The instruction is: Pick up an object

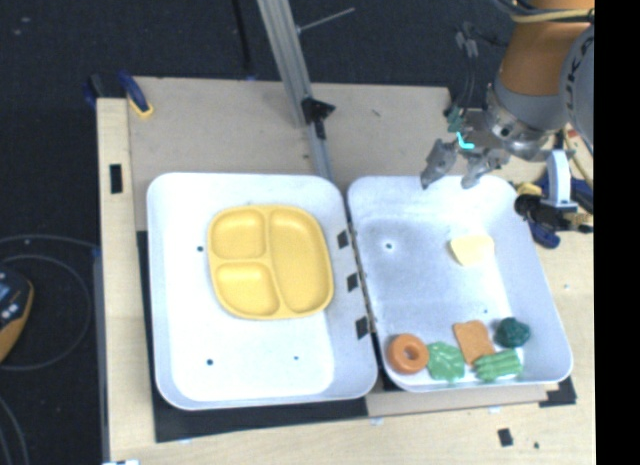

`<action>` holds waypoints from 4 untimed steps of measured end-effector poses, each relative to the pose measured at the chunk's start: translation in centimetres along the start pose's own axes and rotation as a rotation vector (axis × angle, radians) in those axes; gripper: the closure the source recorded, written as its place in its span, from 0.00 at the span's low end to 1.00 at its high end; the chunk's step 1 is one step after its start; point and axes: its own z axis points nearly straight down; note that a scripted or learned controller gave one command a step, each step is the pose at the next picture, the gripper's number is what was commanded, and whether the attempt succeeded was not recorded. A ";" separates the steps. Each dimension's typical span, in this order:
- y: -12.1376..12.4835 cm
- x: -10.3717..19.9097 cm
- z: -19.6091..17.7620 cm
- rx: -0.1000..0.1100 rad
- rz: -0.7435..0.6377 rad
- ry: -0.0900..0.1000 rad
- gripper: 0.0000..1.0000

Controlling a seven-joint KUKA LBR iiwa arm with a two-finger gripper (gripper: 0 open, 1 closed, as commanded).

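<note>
My gripper (pixel 455 170) hangs above the far edge of the right bin (pixel 420 253), fingers spread open with nothing between them. Inside that bin a pale yellow block (pixel 471 249) lies near the middle right, well below the gripper. Along the bin's near edge sit an orange ring (pixel 407 353), a light green lumpy piece (pixel 445 362), an orange-brown slab (pixel 471 338), a green ridged piece (pixel 498 364) and a dark green round piece (pixel 513 332).
The left bin (pixel 180 353) holds a yellow divided plate (pixel 270 260). A metal pole (pixel 285 53) rises slanting behind the bins. Blue clamps (pixel 556 198) sit at the bench's right edge, close to the arm.
</note>
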 end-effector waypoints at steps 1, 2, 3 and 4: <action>0.1 0.0 -0.2 -0.004 0.000 0.000 0.00; -0.5 0.4 4.4 0.001 0.000 -0.002 0.00; -0.4 1.1 10.4 0.002 -0.003 -0.001 0.00; -0.5 1.0 15.4 0.001 -0.001 -0.002 0.00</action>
